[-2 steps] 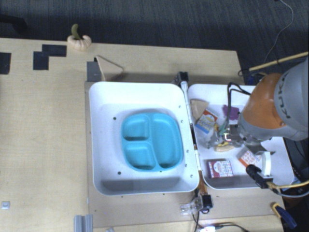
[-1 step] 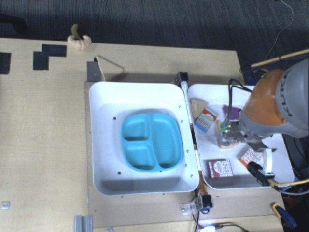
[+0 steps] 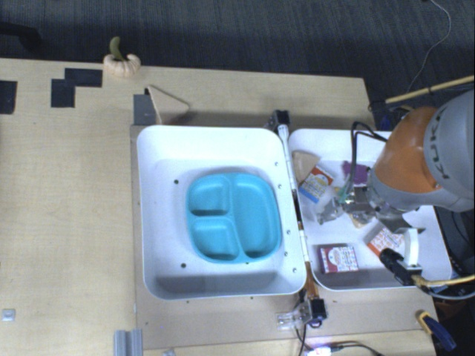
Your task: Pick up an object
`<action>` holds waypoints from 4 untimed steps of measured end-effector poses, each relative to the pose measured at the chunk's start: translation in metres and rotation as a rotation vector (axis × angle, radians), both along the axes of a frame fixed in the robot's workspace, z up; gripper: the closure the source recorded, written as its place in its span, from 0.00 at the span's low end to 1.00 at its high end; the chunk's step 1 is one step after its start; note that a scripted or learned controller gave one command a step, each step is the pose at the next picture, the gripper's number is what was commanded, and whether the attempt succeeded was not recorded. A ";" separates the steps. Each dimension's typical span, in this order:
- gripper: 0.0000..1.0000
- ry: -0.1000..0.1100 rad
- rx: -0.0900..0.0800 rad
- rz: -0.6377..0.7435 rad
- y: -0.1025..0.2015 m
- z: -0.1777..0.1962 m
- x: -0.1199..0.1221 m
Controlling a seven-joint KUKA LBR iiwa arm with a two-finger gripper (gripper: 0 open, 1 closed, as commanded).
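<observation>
We judge this to be the reach-and-descend step: our hand (image 3: 350, 205) hangs low inside the right bin (image 3: 438, 262), over its clutter, and we see nothing gripped between its parts. Whether the hand is open or closed we cannot tell; the wrist and the orange band hide too much of it.

The candidates lie close around the hand. Just to its left sits a small red, white and blue carton (image 3: 315, 185), with a tan wedge-shaped item (image 3: 304, 161) beyond it, farther from us. Just above the hand a purple object (image 3: 356, 174) peeks out. Below the hand and nearer the bin's front wall lies a dark red packet (image 3: 338, 258), flat and apart from the rest. To the hand's right, partly under the arm, is a red-and-white wrapper (image 3: 384, 241).

Well to the left, the other bin (image 3: 152, 199) holds a blue divided plate (image 3: 234, 215), away from the work.

Next, we think, the hand must settle squarely over one item, likely the carton or whatever lies directly beneath, then close and lift.
</observation>
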State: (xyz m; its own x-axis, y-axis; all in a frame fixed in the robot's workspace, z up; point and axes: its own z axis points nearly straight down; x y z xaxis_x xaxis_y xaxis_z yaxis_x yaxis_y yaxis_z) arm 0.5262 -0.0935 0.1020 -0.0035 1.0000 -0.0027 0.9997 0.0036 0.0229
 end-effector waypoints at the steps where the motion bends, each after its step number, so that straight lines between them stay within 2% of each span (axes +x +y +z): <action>1: 0.00 0.012 0.001 0.001 0.009 -0.014 0.020; 2: 1.00 0.010 0.002 0.004 0.010 -0.003 0.021; 3: 1.00 0.016 0.001 0.003 -0.025 0.045 0.125; 4: 0.00 0.019 0.002 0.003 -0.025 0.044 0.124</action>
